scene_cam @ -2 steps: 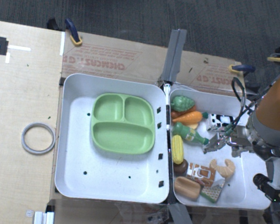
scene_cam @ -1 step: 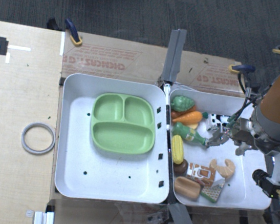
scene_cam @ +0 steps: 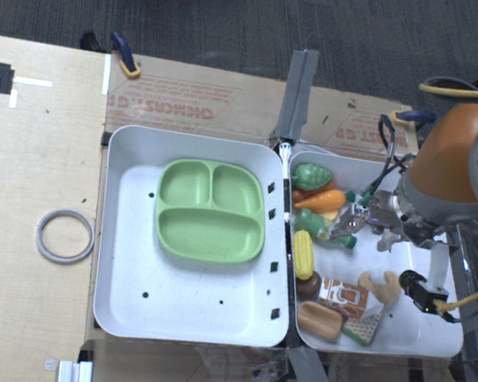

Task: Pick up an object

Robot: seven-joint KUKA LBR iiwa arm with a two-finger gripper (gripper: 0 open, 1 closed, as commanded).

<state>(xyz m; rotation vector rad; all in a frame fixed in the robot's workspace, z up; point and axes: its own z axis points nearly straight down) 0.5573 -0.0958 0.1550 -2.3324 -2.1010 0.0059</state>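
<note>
The pincer (scene_cam: 351, 221) hangs low over the upper part of the right bin (scene_cam: 429, 345), its metal tip down among the toy food, and how far it is open I cannot tell: the tip is a small glinting tangle against the clutter, and nothing can be read as held. I judge the step in hand to be the reach and descent onto a target, with the grasp itself not yet settled.

The likeliest target is the carrot (scene_cam: 322, 199), which lies just to the camera's left of the pincer, seemingly touching or nearly so. Its long axis runs roughly across the bin, slanting a little upward toward the pincer, with the thick end nearest the tip and the narrower end pointing away toward the divider. Just beyond it, farther from the pincer, sits a green leafy vegetable (scene_cam: 313, 175). Below the pincer stands a corn cob (scene_cam: 303, 254) (its long axis nearly at right angles to the carrot's), and further down lie a bread roll (scene_cam: 321, 321) and a small printed carton (scene_cam: 346, 295).

The next move, as I judge it, calls for straddling the carrot across its narrow width, closing, and then lifting straight up. The crowding neighbours could easily spoil the grip.

The left bin (scene_cam: 120, 284), well away from the pincer, carries a green divided plate (scene_cam: 210, 211).
</note>
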